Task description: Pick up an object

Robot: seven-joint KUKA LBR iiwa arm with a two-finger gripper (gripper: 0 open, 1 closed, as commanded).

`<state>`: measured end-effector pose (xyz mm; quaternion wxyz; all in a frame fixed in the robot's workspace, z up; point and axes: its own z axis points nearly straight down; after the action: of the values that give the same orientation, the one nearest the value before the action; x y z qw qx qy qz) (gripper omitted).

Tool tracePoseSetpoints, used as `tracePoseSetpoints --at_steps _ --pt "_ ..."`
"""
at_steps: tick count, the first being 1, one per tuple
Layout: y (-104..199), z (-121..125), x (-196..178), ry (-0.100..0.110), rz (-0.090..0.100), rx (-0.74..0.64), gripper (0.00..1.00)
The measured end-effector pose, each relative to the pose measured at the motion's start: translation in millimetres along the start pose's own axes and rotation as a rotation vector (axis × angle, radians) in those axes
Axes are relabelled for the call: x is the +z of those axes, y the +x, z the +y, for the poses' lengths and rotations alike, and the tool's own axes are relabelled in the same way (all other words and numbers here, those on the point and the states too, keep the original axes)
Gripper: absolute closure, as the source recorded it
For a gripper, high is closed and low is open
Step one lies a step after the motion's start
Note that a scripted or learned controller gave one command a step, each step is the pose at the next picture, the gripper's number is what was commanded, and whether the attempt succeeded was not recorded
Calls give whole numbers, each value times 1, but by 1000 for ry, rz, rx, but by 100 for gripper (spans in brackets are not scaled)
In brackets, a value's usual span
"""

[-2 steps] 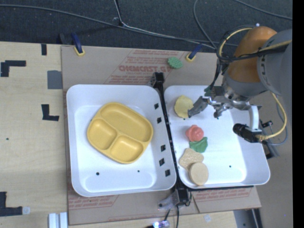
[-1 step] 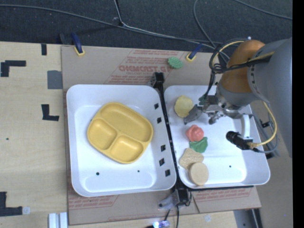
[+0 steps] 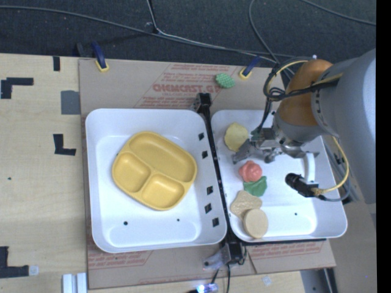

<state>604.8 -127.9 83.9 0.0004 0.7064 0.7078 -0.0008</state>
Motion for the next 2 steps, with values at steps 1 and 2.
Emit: tracePoseSetpoints --at_steps 1,2 --pt "0 1 -12 -2 -1 0 100" --pt "-2 -2 -74 -5 1 1 100"
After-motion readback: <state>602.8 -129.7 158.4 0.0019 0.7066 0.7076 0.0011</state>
